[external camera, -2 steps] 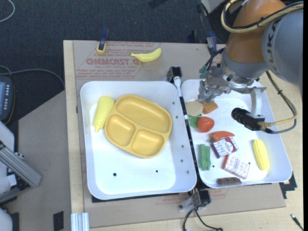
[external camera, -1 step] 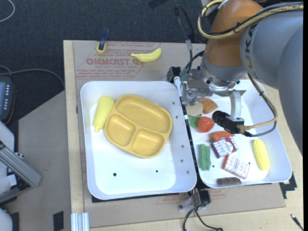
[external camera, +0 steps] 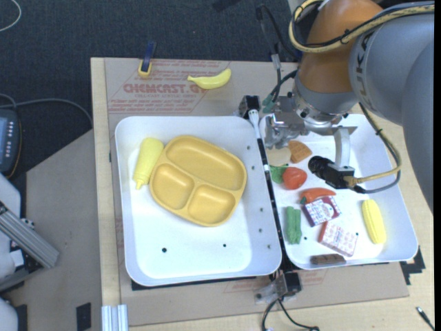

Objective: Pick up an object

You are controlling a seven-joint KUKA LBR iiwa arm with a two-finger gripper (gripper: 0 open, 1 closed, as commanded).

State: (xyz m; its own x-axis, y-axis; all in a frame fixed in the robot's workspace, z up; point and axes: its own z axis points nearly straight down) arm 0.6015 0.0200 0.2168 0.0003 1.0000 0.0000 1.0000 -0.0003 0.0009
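Gripper [external camera: 277, 138] sits low over the far corner of the right bin [external camera: 403, 205], hard against the edge where the two bins meet. From this angle we cannot tell whether it is open or closed. All candidate objects lie in that same bin, on the camera side of the gripper or out toward the arm. Nearest is an orange-brown wedge [external camera: 300, 150], just beside the gripper on the side away from the left bin [external camera: 127, 205]. A little closer to the camera we note a red tomato with a green top [external camera: 293, 177], near the gripper but apart from it. Farther along that line lies a red pepper [external camera: 317, 194], touching a purple-and-white packet [external camera: 318, 212]. A green pod [external camera: 293, 225] lies by the bin's inner wall, well apart from the gripper. A pink-and-white box [external camera: 337, 238], a yellow corn cob [external camera: 373, 221] and a brown stick [external camera: 327, 258] lie farthest from it, near the bin's front rim. Across the divider from the gripper, the left bin holds a yellow divided tray [external camera: 198, 179] with a yellow bottle [external camera: 146, 161] against its far side. A banana [external camera: 210, 79] lies on the bench beyond the bins, well apart from the gripper.
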